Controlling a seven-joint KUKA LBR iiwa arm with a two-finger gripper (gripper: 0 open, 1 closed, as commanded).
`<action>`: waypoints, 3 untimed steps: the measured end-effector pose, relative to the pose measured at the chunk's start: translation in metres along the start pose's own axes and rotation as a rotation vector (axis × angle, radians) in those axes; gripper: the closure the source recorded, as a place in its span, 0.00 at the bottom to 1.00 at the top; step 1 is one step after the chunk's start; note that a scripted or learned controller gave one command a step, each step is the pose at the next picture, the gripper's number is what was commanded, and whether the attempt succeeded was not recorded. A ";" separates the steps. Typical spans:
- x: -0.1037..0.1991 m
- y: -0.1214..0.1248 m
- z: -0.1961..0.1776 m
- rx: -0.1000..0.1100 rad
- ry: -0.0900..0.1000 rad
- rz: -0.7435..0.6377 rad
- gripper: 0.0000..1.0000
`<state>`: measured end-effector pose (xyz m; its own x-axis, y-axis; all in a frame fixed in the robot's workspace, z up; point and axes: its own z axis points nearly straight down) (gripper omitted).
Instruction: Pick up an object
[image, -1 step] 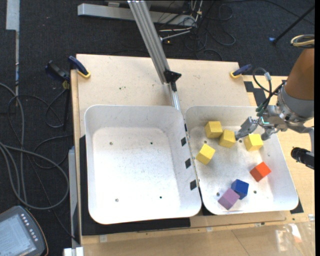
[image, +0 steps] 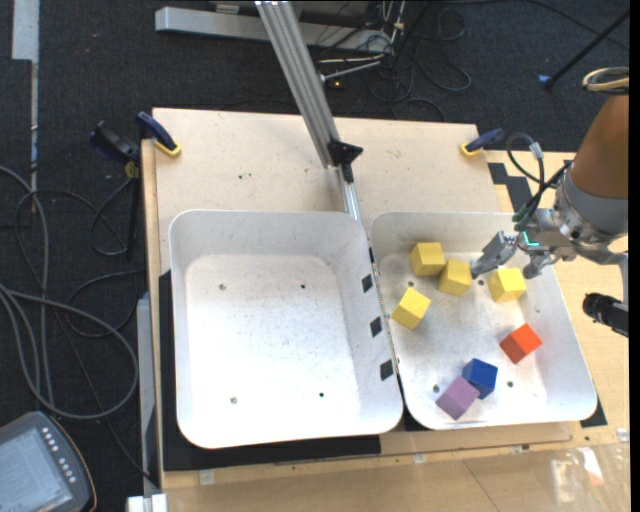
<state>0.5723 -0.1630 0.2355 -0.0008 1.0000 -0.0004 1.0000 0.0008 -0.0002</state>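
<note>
The right bin (image: 560, 330) holds several small cubes. Yellow ones sit at the back: one (image: 427, 258), a second (image: 455, 277) touching it, a third (image: 411, 307) nearer the divider, and another (image: 507, 284) on the right. An orange cube (image: 520, 343), a blue cube (image: 481, 376) and a purple cube (image: 458, 397) lie toward the front. My gripper (image: 514, 260) hangs open over the bin's back right, its fingers (image: 489, 257) spread just behind the right-hand yellow cube. Nothing sits between them.
The left bin (image: 200, 330) adjoins the right one along a shared rim with black clips. A slanted metal pole (image: 310, 100) comes down to the bins' back junction. Blue and yellow clamps (image: 158, 135) grip the board's back corners.
</note>
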 end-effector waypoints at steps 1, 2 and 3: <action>0.001 0.002 0.064 0.006 0.002 0.001 0.00; -0.002 0.004 0.127 0.006 0.001 0.001 0.00; -0.002 0.003 0.141 0.002 0.001 0.001 0.00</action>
<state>0.5756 -0.1646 0.0942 0.0002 1.0000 0.0002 1.0000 -0.0002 -0.0026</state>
